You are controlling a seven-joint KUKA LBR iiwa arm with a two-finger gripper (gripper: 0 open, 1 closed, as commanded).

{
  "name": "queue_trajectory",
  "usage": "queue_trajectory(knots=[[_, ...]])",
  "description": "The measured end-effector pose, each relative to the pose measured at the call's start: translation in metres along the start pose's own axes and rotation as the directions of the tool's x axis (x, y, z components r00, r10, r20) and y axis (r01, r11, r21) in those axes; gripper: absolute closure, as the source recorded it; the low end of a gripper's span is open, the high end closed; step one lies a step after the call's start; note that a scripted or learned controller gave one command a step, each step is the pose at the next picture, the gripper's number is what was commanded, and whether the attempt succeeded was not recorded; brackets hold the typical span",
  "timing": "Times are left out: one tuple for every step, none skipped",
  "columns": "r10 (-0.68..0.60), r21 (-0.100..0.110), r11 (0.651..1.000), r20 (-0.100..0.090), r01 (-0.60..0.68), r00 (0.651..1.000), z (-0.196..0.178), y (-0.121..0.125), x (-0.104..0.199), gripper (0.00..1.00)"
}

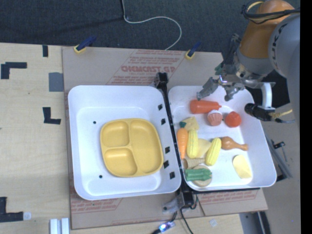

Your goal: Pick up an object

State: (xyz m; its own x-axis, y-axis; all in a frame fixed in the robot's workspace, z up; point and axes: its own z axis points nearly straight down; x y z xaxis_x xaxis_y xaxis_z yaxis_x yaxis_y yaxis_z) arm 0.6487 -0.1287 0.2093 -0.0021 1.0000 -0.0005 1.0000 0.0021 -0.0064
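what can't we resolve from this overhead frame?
- Gripper, camera view: fingers spread above the right bin, nothing seen between them; its height over the red toy carrot is unreadable from this slant.
- Green-topped piece: too small to identify.
- Arm's upper links: cut off by the top and right edges.
- Items under the corn cobs: overlapped in the pile, partly hidden.

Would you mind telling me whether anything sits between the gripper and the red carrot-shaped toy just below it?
Nothing visible does. The gripper hangs open right above the red carrot-shaped toy, with bare bin floor between them; the pink cupcake lies beyond it.
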Motion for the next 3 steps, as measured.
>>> queue_trajectory(knots=[[0.0,-0.001,1.0,0.0,0.0,1.0,0.046,0.005,-0.002,0.0],[0.0,0.001,1.0,0.0,0.0,1.0,0.11,0.002,-0.005,0.0],[-0.001,-0.003,1.0,0.001,0.001,1.0,0.126,0.002,-0.004,0.0]])
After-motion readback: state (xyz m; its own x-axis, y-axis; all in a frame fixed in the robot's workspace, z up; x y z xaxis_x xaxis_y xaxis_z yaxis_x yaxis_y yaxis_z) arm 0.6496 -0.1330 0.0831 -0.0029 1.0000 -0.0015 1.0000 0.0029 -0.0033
